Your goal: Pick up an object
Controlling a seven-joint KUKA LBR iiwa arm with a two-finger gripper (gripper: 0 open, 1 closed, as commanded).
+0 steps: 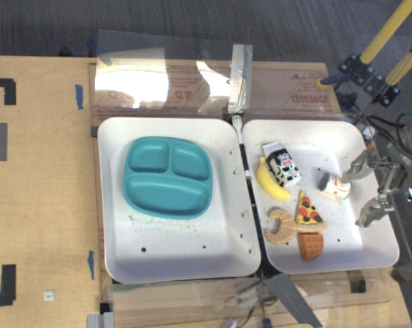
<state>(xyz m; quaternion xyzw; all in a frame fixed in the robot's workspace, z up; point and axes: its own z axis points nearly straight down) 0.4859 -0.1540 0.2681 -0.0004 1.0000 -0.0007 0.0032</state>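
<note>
Banana (270, 181) lay just left of the milk carton (283, 167); you should grip its stiff, light, slippery middle. Whether your tool (369, 190) was clenched, I couldn't tell.

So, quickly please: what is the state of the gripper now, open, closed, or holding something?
Gripper: at the right edge of the right bin, nothing seen between its fingers; open or closed cannot be told.

Banana (270, 179), cow-print carton (283, 166), pizza slice (307, 211), pretzel (281, 226) and orange block (311, 244) lie clustered in the right bin (369, 251).
</note>
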